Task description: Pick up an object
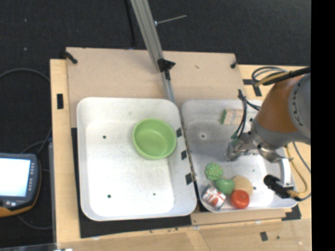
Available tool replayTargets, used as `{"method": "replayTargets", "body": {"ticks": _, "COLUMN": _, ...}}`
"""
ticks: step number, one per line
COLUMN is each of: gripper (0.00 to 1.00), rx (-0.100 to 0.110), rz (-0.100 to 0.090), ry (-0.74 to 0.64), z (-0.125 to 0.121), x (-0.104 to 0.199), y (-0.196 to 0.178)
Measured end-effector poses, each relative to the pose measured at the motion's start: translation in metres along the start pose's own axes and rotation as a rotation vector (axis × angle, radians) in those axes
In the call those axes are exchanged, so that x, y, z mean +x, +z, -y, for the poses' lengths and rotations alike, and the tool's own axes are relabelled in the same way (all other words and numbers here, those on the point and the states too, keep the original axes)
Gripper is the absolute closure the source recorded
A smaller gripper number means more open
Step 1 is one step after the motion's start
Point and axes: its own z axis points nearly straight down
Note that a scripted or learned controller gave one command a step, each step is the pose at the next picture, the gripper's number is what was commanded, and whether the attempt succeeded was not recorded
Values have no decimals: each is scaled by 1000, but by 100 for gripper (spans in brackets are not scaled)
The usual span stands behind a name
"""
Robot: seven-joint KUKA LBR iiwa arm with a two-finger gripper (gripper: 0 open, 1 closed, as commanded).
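The right bin (204, 119) holds a cluster of small objects at its near edge: a bumpy green ball (213, 171), a green pepper-like piece (225, 185), a tan roll (242, 182), a red tomato (240, 199) and a red-and-white can (212, 196). A green and tan sponge-like block (231, 116) lies at the bin's far side. My gripper (234, 151) hangs low over the middle of the right bin, just above and right of the bumpy green ball. Nothing shows between its tips.
A green bowl (154, 138) sits in the left bin (99, 161). A slanted metal pole (149, 33) rises behind the bins. A tablet-like screen (15, 181) lies at the far left, off the bench. Cables trail near the arm at the right.
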Motion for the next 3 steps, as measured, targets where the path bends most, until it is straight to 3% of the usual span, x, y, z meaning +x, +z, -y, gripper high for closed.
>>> {"method": "replayTargets", "body": {"ticks": 2, "gripper": 100, "rx": -2, "rz": 0, "ry": -10, "z": 4, "x": -8, "y": -98}}
{"method": "replayTargets", "body": {"ticks": 3, "gripper": 100, "rx": -1, "rz": 0, "ry": -11, "z": 2, "x": -9, "y": -123}}
